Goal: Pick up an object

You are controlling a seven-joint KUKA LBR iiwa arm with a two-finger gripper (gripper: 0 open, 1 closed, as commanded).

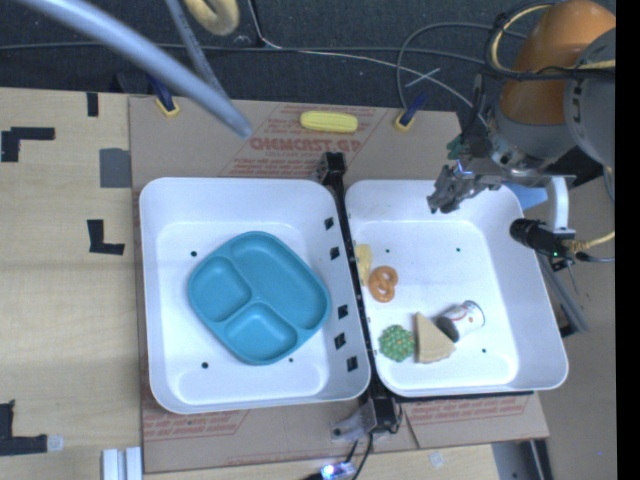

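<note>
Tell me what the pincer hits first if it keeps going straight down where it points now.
Likely bare floor of the right bin near its back wall; the pincer hangs there, well clear of the food items. Depth is uncertain.

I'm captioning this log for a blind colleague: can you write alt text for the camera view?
The arm's end effector hovers over the back edge of the right bin, which holds a pretzel, a green ball, a wedge and a can. The left bin holds a blue tray.
</note>
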